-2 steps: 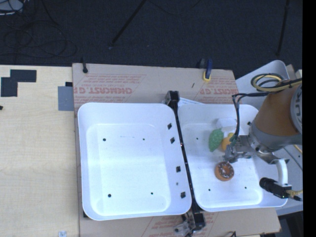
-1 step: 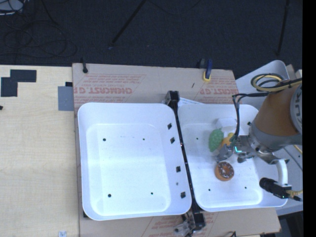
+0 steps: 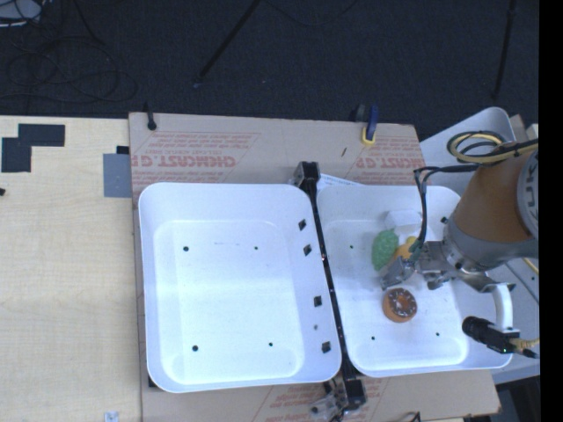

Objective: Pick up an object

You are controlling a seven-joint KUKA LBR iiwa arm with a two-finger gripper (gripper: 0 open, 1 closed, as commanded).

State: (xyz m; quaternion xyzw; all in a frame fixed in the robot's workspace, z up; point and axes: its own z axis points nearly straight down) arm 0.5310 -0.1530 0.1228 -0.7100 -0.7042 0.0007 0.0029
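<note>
Green object (image 3: 384, 249) | camera view: lies in right bin (image 3: 369, 359), upper middle, touching a yellow piece (image 3: 404, 250) | round brown object (image 3: 400, 305) just below | gripper (image 3: 398, 273) sits between green and brown things, green one up-left of it | finger state cannot be told | arm (image 3: 493, 214) reaches in from right, wrist bent down into bin

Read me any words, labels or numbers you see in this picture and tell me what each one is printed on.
"CHEMCAST GP", red print seen upside down, on the cardboard sheet above the left bin; the smaller red lines under it are too blurred to read.
More red print of the same look on the cardboard above the right bin, only partly legible.
Red print on the cardboard's front edge, cut off and unreadable.
The green object and the round brown object show no legible text.
</note>
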